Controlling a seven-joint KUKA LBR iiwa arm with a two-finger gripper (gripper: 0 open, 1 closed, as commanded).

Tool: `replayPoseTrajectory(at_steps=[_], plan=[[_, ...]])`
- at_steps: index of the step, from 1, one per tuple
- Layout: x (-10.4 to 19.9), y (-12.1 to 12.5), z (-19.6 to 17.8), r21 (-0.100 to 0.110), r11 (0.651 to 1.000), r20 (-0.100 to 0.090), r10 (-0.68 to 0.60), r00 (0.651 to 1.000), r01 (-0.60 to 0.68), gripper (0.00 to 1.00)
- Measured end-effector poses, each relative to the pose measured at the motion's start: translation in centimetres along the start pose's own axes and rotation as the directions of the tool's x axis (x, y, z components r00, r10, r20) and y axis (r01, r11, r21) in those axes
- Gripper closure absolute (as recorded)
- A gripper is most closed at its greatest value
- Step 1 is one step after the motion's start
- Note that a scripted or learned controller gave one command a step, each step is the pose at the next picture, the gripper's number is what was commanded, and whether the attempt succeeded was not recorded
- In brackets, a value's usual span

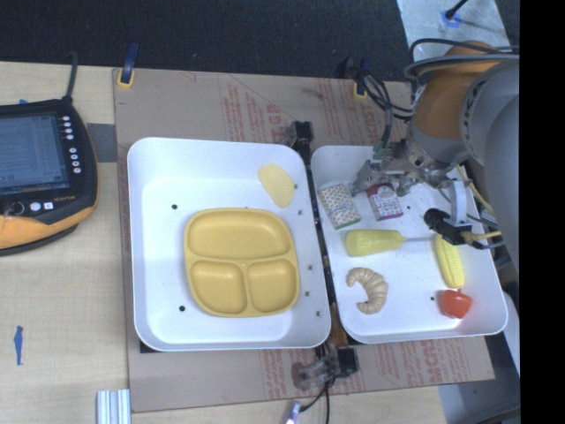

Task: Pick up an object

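Observation:
My gripper [385, 182] hangs low over the back of the right bin [415, 325], just above a small red and white packet [386, 206]. Whether it touches the packet cannot be made out. Left of the packet lies a small patterned box [338, 205]. In front of them rest a pale yellow toy vegetable [372, 241] and a tan croissant [368, 289]. Toward the bin's right side are a yellow corn cob [448, 262] and a red tomato [454, 304].
The left bin [154, 237] holds a yellow divided plate [241, 261] and a flat yellow slice [276, 185]. A tablet-like pendant [40, 170] lies at the far left. Cables and a black part [446, 228] trail by the arm at the right bin's edge.

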State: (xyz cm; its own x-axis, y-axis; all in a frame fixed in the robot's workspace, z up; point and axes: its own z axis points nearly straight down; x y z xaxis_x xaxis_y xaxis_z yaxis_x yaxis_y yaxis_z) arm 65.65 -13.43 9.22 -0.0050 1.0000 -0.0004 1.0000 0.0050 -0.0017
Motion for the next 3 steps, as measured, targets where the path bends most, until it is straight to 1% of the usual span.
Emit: replayPoseTrajectory(at_steps=[1,2,3], plan=[[0.5,-6.1,0.1,0.003,1.0,0.001,0.0,1.0,0.0,0.0],[-1.2,-0.7,0.0,0.0,1.0,0.0,0.0,1.0,0.0,0.0],[-1.2,-0.7,-1.0,0.002,1.0,-0.001,-0.003,1.0,0.003,1.0]])
